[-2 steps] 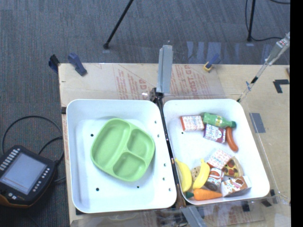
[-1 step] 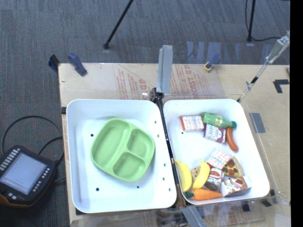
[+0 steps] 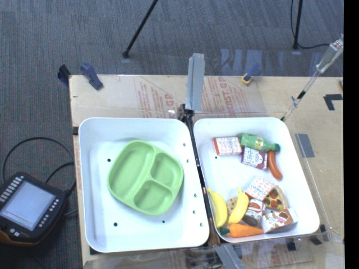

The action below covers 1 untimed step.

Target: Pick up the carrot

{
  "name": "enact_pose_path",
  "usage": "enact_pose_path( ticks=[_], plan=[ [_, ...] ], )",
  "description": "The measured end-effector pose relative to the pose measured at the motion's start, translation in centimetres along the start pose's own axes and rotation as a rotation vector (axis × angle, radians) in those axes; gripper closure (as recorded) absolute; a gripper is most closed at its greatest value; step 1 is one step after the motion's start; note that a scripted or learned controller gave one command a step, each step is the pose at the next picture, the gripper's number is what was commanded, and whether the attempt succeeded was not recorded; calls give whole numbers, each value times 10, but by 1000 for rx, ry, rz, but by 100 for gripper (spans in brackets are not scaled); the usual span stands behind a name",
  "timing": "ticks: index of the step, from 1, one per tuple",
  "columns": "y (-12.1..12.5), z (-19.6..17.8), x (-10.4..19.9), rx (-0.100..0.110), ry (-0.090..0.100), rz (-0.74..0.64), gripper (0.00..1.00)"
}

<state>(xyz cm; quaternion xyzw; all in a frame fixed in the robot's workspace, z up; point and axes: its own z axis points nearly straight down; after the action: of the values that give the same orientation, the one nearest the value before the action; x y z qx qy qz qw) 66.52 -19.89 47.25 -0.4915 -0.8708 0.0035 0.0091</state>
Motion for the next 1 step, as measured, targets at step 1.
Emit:
enact_pose_path(
  ticks=[1],
  plan=[
    [2,-7,0,2,1,-5,100]
  ],
)
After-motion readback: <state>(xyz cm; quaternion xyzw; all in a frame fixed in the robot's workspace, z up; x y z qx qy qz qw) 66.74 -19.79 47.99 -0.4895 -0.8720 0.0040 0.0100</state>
